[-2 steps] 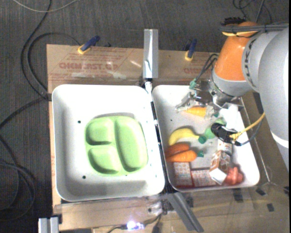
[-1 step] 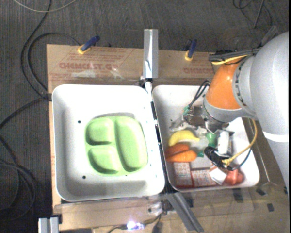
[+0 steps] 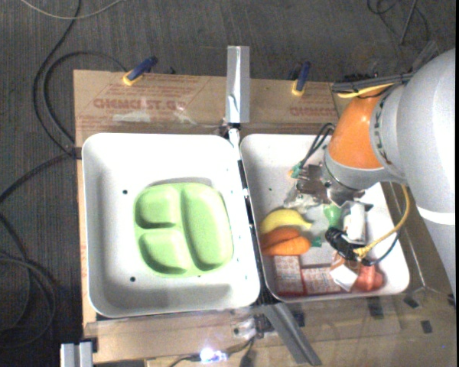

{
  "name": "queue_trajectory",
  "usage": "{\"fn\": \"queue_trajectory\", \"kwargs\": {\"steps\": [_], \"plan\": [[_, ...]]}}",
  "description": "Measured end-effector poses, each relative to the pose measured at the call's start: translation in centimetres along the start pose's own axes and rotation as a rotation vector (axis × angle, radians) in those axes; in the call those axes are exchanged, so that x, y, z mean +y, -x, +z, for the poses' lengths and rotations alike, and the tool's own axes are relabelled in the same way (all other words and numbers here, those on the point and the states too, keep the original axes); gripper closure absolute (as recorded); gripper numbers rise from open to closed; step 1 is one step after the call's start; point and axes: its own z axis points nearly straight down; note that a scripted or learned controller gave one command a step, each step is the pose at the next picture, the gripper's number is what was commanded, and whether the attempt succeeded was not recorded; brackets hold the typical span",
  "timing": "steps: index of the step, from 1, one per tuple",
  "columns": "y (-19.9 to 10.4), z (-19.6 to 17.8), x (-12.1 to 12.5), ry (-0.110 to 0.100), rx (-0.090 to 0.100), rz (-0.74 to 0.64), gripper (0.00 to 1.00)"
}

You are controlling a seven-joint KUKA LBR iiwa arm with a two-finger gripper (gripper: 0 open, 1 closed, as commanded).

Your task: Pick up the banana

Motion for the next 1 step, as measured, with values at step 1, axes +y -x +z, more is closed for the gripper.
{"fn": "queue_trajectory", "kwargs": {"steps": [1], "plan": [[-2.1, -8.33, -4.35, -0.017, 0.0, 0.042, 1.0]]}}
